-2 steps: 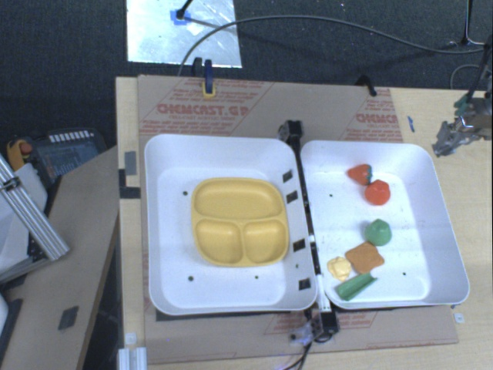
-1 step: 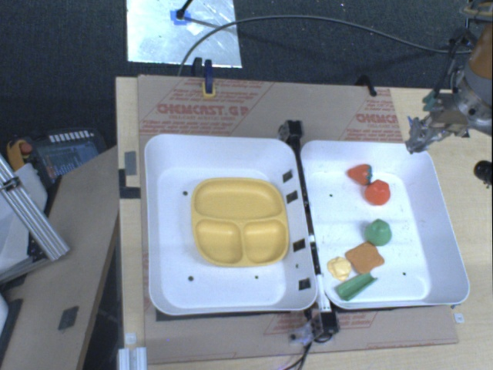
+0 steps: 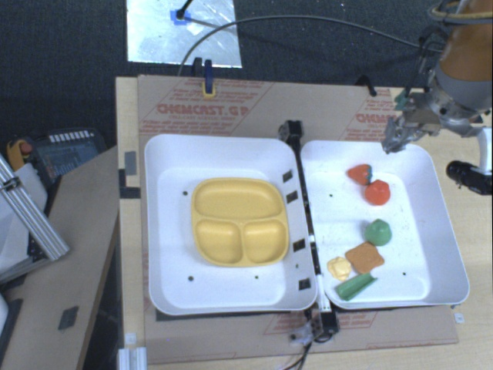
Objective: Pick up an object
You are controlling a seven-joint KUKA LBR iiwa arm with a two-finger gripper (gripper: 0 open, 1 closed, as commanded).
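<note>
The right bin (image 3: 431,230) holds several toy foods: a red strawberry-like piece (image 3: 359,174), an orange-red tomato (image 3: 377,193), a green round piece (image 3: 377,231), a brown toast-like piece (image 3: 364,258), a small yellow piece (image 3: 339,267) and a green pod (image 3: 355,286). My gripper (image 3: 394,141) hangs over the bin's far edge, up and to the right of the red piece, and nothing shows between its fingers. The arm comes in from the upper right.
The left bin (image 3: 166,206) carries a yellow three-compartment tray (image 3: 239,220). A black divider with clips (image 3: 300,199) runs between the bins. A cable arcs across the back, and a foil sheet (image 3: 183,20) lies behind the bench. Equipment stands at the left.
</note>
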